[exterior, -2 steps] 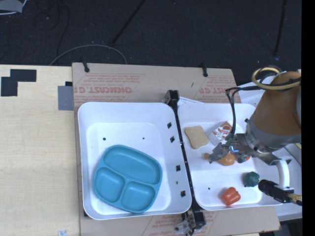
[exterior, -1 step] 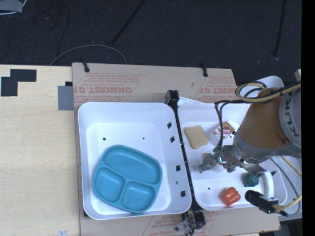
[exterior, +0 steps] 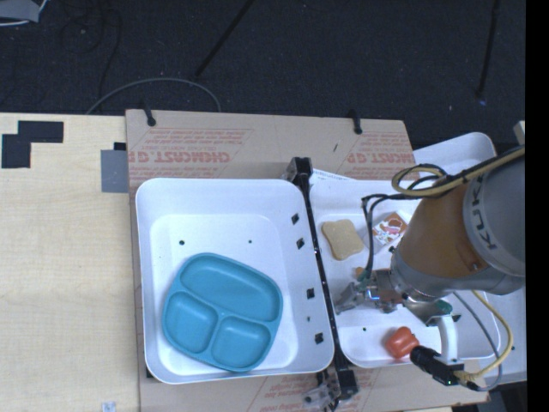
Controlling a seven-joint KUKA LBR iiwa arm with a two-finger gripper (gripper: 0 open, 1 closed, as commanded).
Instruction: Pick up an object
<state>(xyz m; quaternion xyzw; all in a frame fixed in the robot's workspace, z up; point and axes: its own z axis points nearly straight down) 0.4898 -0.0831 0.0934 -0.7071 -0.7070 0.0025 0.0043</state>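
Observation:
My gripper (exterior: 353, 298) hangs low over the right bin (exterior: 360, 357), near its left wall, with the grey and orange arm (exterior: 446, 239) covering much of that bin. A tan flat piece (exterior: 341, 239) lies just behind the gripper, apart from it. A small red and white packet (exterior: 392, 227) lies at the arm's edge further back. A red-orange round object (exterior: 400, 342) rests near the bin's front, to the right of the gripper. Nothing is visible in the gripper.
The left bin (exterior: 154, 204) holds a blue divided tray (exterior: 223, 312). A black divider (exterior: 313, 264) runs between the two bins. Cables loop around the wrist (exterior: 480, 350), and a green bit (exterior: 443, 307) shows beneath the arm.

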